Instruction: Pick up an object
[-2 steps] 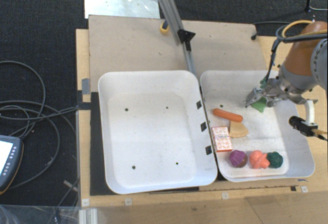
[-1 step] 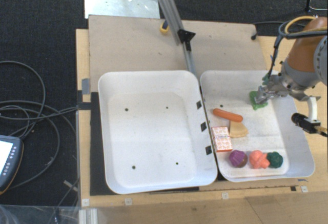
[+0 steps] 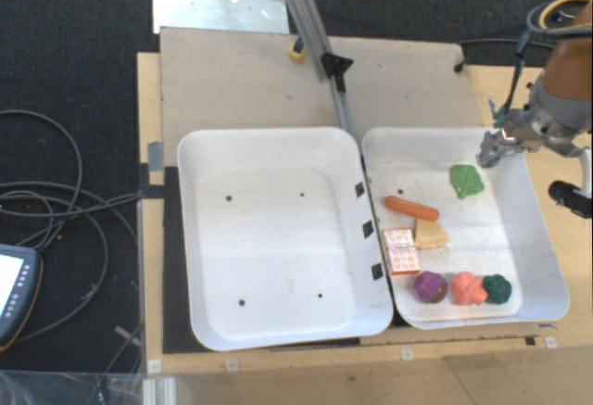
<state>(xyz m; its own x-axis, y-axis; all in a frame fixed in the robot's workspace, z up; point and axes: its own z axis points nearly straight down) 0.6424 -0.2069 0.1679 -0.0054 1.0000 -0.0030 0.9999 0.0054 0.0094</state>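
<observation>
- Nearest your camera, along the front edge of the right-hand shallow white bin [image 3: 537,208], lies a row of three small toy foods: a purple rounded piece [image 3: 429,286], an orange-pink lumpy piece [image 3: 466,289] and a dark green knobbly piece [image 3: 498,288], each touching or just beside its neighbour.
- Just behind that row, note a small red-and-white printed carton [image 3: 400,251] near the bin's left wall, with a pale yellow wedge [image 3: 431,234] touching its right side.
- Behind the wedge lies an orange sausage-shaped toy [image 3: 411,208], set at a slant.
- Well apart from these, toward the bin's far right, sits a light green leafy toy [image 3: 466,181].
- Your grey two-finger gripper [image 3: 491,151] hangs over the far right corner of that bin, near the green leafy toy but apart from it.
- Whether the gripper is parted or closed cannot be told at this size; nothing is seen between its tips.
- Left-hand shallow white bin [image 3: 269,236] shows only bare floor with a few dark spots.
- Judgement: the pick is not yet made. All seven objects rest in the right bin. The descent, the grasp and the lift are all left, and the green leafy toy looks the likeliest target.
</observation>
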